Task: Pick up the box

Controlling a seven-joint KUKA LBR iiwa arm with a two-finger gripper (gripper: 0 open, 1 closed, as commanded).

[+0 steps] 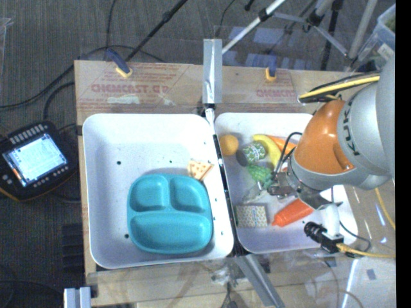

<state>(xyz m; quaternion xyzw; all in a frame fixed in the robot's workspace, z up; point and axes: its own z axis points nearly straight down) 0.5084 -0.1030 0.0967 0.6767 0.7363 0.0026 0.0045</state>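
Observation:
The box (252, 215) is small, pale and patterned, and lies flat near the front left corner of the right bin (334, 236). My gripper (278, 186) hangs over the middle of that bin, under the orange band of the arm (324, 147). It is above and to the right of the box, apart from it, close to a green toy (259, 173). The wrist covers most of the gripper.
An orange carrot (292, 212) lies right of the box. An orange fruit (228, 145), a green round toy (253, 152) and a banana (268, 145) sit at the back. The left bin (103, 172) holds a teal divided plate (170, 213) and a yellow cracker (200, 169).

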